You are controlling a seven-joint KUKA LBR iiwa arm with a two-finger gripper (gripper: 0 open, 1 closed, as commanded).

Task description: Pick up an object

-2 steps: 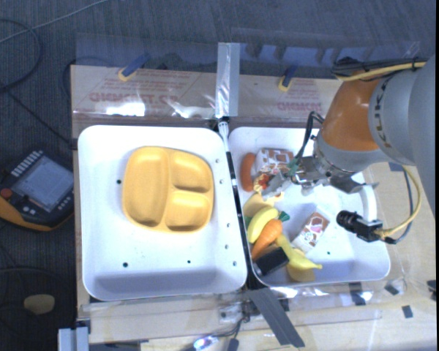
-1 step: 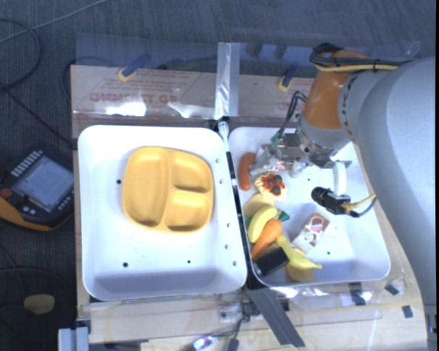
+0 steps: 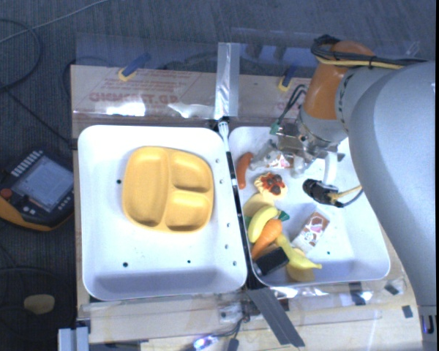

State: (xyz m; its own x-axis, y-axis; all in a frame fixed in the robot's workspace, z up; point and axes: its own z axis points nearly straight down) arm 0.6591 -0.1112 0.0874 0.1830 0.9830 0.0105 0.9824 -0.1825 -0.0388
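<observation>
Lettering is scarce in this view: the cardboard sheet (image 3: 157, 86) behind the bins carries faint reddish print, too washed out to read, and the small packet (image 3: 312, 229) in the right bin shows a red and white label whose words cannot be made out. At far left, on the dark floor, lies a handheld control pendant (image 3: 35, 189) with a grey screen and orange casing (screen content illegible). The left bin (image 3: 102, 262) holds a yellow compartment tray (image 3: 167, 189), lying flat near the bin's middle. The right bin (image 3: 366, 258) holds the loose objects, clustered along its left wall: a slim orange-red sausage-shaped item (image 3: 244, 168) at the top, a cream and brown toy (image 3: 271, 185) just right of it, a yellow banana (image 3: 257, 220) with a carrot (image 3: 268, 234) lying against it, a black block (image 3: 273, 261) below, and a second yellow piece (image 3: 301, 265) at the lower edge, with the packet apart to the right. The arm enters from the right, its grey body large in the foreground, orange band (image 3: 323, 93) above the wrist, and it angles down into the upper part of the right bin. The gripper (image 3: 291, 154) sits low just above the cream and brown toy; whether its claw is spread or closed cannot be told, and nothing is visibly held.
</observation>
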